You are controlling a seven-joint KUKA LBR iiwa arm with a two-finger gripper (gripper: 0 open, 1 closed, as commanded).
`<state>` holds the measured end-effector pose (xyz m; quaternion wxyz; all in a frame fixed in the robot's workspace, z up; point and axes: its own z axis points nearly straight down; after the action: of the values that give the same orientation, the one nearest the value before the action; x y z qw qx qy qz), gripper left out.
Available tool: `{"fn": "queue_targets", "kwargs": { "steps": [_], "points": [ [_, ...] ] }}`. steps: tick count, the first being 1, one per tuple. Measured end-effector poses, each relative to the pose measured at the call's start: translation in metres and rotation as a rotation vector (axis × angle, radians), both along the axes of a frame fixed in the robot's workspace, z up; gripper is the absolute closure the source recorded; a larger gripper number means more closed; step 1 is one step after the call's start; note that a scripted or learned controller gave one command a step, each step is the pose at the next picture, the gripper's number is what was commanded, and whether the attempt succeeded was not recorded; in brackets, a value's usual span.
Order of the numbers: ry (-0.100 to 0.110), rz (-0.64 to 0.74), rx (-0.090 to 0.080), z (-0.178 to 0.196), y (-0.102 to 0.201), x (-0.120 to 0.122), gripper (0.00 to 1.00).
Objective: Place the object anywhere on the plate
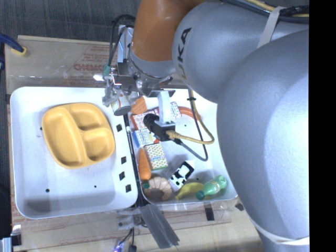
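Observation:
A yellow divided plate (79, 135) lies in the left white bin (31, 193), toward its upper half, with nothing on it. My gripper (116, 100) hangs below the orange band at the top of the divider between the two bins, just right of the plate's upper right corner. An orange piece (139, 106) lies right beside it in the right bin (210, 161). No object is visibly held.
The right bin holds several small items: a carrot (143, 164), a cracker box (156, 157), a banana (189, 189), a green bottle (212, 187) and small cartons (142, 122). The grey arm covers the bin's right side. A yellow cable (195, 138) loops over it.

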<state>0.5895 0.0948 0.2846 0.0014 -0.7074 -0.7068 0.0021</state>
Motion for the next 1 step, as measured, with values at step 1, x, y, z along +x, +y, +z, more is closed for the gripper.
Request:
{"fn": "queue_targets", "kwargs": {
  "steps": [1],
  "points": [
    [0.000, 0.000, 0.000, 0.0003, -0.0003, 0.0001, 0.00]
  ]
}}
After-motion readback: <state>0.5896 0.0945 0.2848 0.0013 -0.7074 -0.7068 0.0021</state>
